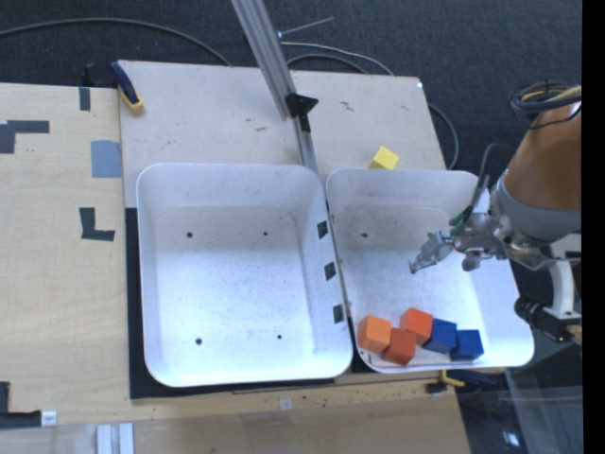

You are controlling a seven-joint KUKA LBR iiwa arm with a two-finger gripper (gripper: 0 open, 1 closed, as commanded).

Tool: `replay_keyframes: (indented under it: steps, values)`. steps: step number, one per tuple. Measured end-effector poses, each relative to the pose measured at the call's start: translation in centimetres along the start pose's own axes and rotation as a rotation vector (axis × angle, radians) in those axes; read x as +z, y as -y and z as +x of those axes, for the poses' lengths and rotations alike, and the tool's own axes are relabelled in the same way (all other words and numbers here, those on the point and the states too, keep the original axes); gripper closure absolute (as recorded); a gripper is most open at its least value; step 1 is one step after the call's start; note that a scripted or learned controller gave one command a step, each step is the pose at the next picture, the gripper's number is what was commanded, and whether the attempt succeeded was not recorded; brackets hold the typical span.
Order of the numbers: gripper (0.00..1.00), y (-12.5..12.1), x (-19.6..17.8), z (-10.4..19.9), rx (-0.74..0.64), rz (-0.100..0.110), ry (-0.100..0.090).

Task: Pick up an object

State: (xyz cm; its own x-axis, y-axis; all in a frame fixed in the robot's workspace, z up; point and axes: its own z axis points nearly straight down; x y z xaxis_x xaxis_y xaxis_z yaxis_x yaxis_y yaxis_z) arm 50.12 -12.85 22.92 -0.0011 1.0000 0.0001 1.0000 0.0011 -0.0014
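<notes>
Several small blocks lie bunched at the near edge of the right bin (397, 189): an orange block (376, 331), two red-orange blocks (416, 323) (401, 347) and two blue blocks (442, 335) (467, 344). My gripper (444, 259) hangs over the right side of that bin, above and behind the blocks and apart from them. It is open, with nothing between its fingers. The grey arm with its orange band (553, 159) comes in from the right.
The left bin (227, 272) stands beside the right one. A yellow block (384, 159) rests on the bench just behind the right bin. A metal rail (269, 55) slants down to the gap between the bins. Cables run along the far floor.
</notes>
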Motion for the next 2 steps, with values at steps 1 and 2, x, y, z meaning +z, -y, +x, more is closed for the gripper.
replay_keyframes:
  steps: [1, 2]
  values:
    - [0.00, -1.1, -4.8, 5.0, -0.007, -0.005, -0.001]
    - [0.00, -6.2, -8.7, 3.7, -0.002, -0.007, 0.002]
